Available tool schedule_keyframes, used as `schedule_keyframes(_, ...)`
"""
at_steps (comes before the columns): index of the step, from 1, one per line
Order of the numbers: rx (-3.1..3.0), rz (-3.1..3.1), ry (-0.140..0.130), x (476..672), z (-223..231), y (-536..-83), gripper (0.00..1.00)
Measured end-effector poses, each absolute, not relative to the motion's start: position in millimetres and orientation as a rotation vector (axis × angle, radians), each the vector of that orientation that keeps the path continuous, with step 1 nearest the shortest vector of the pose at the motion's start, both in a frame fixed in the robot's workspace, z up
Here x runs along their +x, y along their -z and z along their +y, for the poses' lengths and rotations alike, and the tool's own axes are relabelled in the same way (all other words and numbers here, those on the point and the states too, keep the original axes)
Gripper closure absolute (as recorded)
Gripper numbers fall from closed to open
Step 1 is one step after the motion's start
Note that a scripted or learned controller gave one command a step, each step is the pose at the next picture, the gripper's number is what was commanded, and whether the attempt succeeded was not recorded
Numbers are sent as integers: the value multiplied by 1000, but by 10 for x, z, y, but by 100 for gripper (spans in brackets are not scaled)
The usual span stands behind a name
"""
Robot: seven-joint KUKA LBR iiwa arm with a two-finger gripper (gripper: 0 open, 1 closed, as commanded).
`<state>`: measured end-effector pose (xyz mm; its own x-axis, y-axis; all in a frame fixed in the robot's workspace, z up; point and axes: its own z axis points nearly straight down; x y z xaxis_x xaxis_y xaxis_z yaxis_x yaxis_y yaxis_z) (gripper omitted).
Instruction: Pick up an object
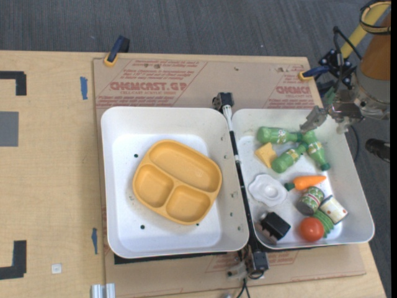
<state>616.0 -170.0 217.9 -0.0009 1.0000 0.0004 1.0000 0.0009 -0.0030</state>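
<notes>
I've got the gripper (pixel 312 120) hovering over the right bin (pixel 361 219), just above the green bottles (pixel 286 146), so they're likely my pick; can't tell how wide it's set.

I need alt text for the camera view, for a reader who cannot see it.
A robot arm's pincer hovers over the right bin's far corner, above green bottles, a carrot, a tomato and other small items. The left bin holds a yellow divided plate.
</notes>
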Motion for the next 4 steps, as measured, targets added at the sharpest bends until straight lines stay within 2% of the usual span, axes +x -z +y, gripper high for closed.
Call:
schedule_keyframes(1, -2134, -2301, -2, 5468, -1578, -1107, 0)
schedule_keyframes(2, -1805, -2577, 3, 5105, -1336, -852, 0)
schedule_keyframes(3, -1809, -2580, 4, 5122, -1344, -949, 100)
schedule_keyframes(4, -1809, -2579, 4, 5121, -1344, -948, 0)
